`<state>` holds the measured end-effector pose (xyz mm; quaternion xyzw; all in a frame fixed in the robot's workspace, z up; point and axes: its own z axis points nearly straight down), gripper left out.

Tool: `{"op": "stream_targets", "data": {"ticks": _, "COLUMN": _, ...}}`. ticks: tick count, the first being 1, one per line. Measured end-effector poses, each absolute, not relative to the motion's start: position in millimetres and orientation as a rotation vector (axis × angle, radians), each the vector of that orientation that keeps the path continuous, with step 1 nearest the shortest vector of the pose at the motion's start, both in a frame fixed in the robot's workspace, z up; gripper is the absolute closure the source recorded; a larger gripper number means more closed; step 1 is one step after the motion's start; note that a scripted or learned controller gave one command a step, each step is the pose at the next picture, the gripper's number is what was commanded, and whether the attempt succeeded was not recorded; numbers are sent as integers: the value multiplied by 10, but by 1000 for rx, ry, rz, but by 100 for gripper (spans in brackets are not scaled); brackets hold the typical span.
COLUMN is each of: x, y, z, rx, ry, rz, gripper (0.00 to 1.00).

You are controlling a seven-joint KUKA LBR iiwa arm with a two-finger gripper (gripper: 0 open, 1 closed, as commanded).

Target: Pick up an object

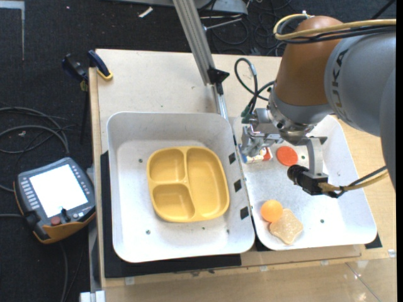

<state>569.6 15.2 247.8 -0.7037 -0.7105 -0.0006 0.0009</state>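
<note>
- On your far left, a teach pendant [55, 198] lies on the floor beside the bench.
- The left bin [126, 231] holds a yellow divided tray [187, 183], lying flat near its middle.
- In the right bin [352, 222], the gripper [255, 145] sits low by the inner wall; you cannot tell its state.
- Just right of it lies a red disc [287, 155].
- Nearer you, an orange ball [272, 211] touches a beige sponge-like piece [287, 227].

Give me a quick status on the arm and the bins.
Gripper low at right bin's left edge, grip unclear. Orange ball, beige piece, red-orange disc loose nearby. Yellow tray in left bin.
</note>
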Motion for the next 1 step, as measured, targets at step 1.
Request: {"op": "stream_targets", "data": {"ticks": 1, "x": 5632, "y": 789, "z": 2385, "rx": -2208, "ry": -2230, "rz": 0, "gripper": 100}}
